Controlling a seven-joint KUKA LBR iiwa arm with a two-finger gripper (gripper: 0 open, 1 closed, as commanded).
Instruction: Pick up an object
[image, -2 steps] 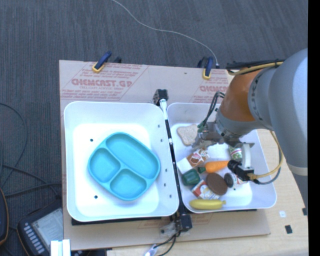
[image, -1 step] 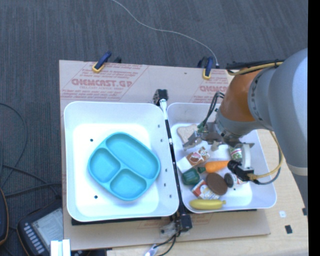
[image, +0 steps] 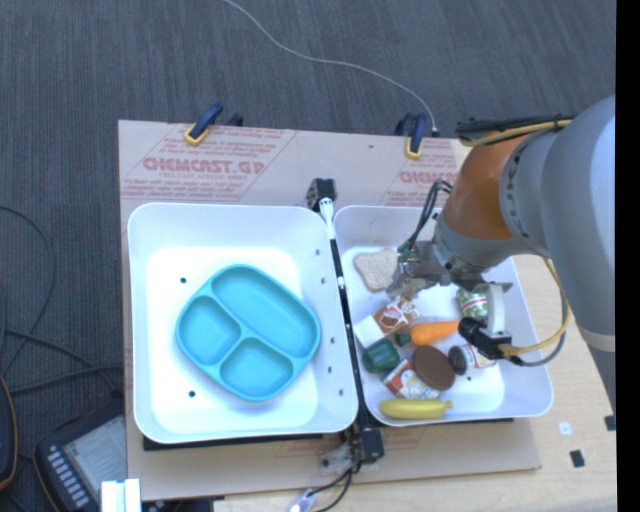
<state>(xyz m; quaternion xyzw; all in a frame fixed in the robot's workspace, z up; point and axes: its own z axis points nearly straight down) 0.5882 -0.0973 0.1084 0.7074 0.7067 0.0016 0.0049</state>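
Bins number two, one blue tray, one banana, one carrot; end effector grip unclear.

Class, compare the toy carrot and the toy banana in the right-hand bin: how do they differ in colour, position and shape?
The carrot is orange; the banana is yellow. The carrot lies mid-bin, just below the gripper; the banana lies at the near rim of the right bin. The carrot tapers straight; the banana curves. Both lie flat, roughly crosswise.
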